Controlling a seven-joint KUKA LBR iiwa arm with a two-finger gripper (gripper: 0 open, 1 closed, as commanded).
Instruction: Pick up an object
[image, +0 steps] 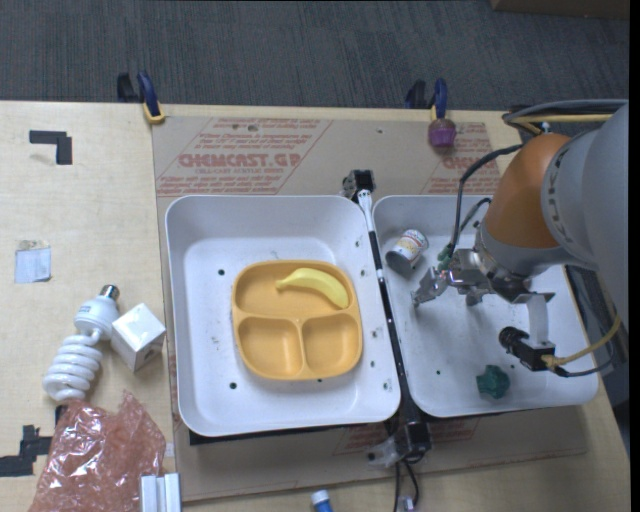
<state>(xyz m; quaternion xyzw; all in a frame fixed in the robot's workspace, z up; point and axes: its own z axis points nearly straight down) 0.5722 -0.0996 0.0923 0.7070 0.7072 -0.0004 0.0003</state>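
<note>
In the right bin (455, 395), a small silver-and-cream can (407, 248) lies on its side near the back left corner. A small dark green object (491, 381) rests near that bin's front right. My gripper (436, 283) is low over the middle of the right bin, just right of and in front of the can, apart from it. In the left bin (200, 330) sits a yellow divided plate (262, 350) with a banana (315, 285) in its rear compartment.
The grey arm with its orange band (525, 205) and cables covers the right bin's right side. Outside the bins on the left lie a spiral light bulb (80, 350), a white cube (138, 335) and a crumpled pink bag (95, 455). A purple item (442, 132) sits at the back edge.
</note>
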